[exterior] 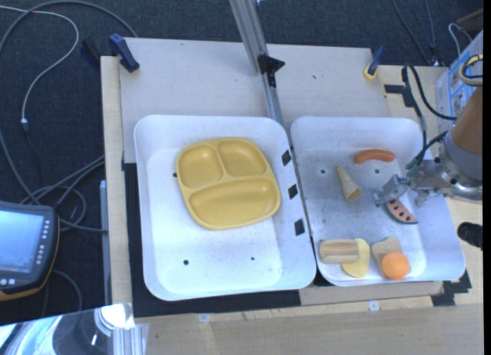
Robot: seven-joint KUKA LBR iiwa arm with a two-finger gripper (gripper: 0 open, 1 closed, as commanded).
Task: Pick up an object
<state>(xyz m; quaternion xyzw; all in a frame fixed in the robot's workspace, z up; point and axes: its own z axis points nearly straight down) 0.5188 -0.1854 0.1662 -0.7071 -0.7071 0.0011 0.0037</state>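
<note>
Reaching in from the right with the gripper [395, 191], low over the right side of the right bin [330, 215]. Not showing clearly whether spread or pressed together, so cannot tell. Hanging just above and beside the toy watermelon slice [403, 212], and not showing anything pinched in it.

Going from big to small now. Looking down on the pale bench [192, 77], carrying two white bins side by side. Seeing the grey arm [468, 146] crossing the right edge. Finding the left bin [153, 215] holding a yellow plate with three parts [226, 185], lying flat near its top half.

Finding all the small toy food in the right bin. Lying along the near wall: a tan bread piece [339, 251], touching a yellow cheese slice [355, 267], then a small tan chunk [386, 248], with an orange ball [395, 266] touching it. Lying near the far wall: a red sausage [374, 156]. Lying just below that, tilted: a tan cone [349, 183]. Resting near the right wall, rind down: the watermelon slice.
</note>
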